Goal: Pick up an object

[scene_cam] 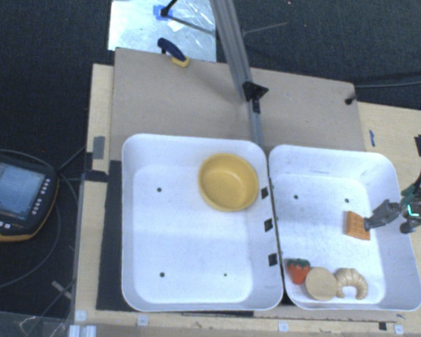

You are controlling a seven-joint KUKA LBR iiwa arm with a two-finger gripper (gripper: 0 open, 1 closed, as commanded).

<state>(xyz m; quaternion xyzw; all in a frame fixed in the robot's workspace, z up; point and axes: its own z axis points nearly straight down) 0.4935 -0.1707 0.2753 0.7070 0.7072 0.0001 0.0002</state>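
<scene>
Nearest the camera, along the right bin's [399, 184] front wall, lie a red-and-green piece [298, 270], a tan disc [321, 283] and a croissant-shaped piece [352, 282], close together. Farther back in that bin, an orange waffle-like square [355, 225] lies flat, with the hand [380, 216] at its right edge; whether the hand is released or clenched cannot be told. Beyond, at the left bin's [138, 216] far side, sits a yellow bowl [228, 182]. Both bins rest on the tabletop [299, 106].

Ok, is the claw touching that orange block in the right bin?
Cannot tell. In the camera view the claw overlaps the orange block's right edge, but the slanted angle hides whether there is contact or it is just above.
</scene>
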